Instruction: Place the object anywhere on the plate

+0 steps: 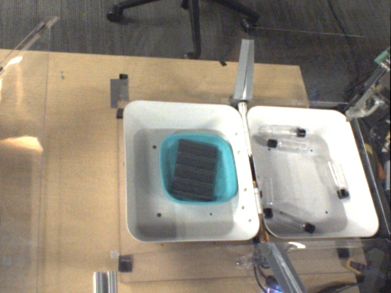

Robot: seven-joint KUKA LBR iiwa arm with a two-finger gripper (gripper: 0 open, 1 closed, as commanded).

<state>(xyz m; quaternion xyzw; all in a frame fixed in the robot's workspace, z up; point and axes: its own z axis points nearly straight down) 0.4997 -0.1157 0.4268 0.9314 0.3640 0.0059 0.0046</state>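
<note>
Camera view, for your record: the dark ribbed block (195,171) lies flat on the teal plate (228,182) in the left bin (137,163), inside the rim. Your right bin (360,163) holds clear capped tubes (285,131). You cannot tell the gripper's state.

We list one dark grey ridged block (195,172), flat on the teal plate (229,170), left bin (137,163).
</note>
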